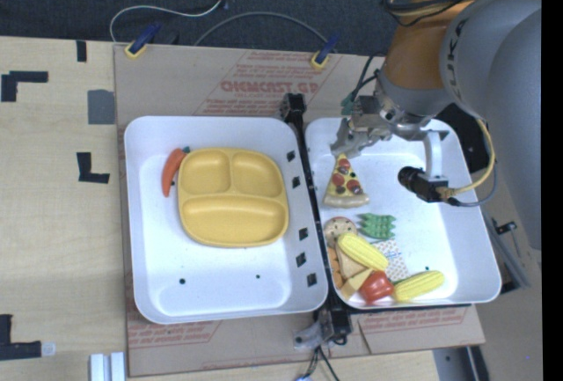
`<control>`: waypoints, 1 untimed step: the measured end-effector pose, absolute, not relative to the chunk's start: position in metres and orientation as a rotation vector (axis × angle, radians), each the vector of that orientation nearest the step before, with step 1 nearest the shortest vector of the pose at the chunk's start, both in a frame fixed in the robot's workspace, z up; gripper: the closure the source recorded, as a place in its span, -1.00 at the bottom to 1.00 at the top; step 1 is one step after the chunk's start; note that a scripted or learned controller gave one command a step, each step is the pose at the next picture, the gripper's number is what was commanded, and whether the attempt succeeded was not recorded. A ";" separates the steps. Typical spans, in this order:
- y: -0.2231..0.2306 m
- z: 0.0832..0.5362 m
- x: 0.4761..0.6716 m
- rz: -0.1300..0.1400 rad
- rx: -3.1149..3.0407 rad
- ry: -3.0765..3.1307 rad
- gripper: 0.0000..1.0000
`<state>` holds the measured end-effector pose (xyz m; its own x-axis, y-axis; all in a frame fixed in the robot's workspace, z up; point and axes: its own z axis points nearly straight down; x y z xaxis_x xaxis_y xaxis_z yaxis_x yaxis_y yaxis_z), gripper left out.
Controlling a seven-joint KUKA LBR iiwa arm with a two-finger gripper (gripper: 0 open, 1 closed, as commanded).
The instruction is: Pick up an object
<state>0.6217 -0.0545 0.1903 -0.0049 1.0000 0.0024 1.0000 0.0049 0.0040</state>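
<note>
Hovering in the right bin [479, 269], the fingers [350, 142], their state unclear, hang just above the pizza slice [345, 181]

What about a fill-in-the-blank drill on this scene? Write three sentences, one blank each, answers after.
1. The yellow divided plate lies in the ___ bin.
2. Against the plate's left edge lies an orange toy ___.
3. The gripper hovers above the far end of the right bin, just beyond the toy ___ slice.

Answers: left; carrot; pizza
</note>
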 end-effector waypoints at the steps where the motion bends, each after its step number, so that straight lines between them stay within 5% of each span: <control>1: -0.057 0.184 0.622 -0.001 2.221 2.225 -1.00</control>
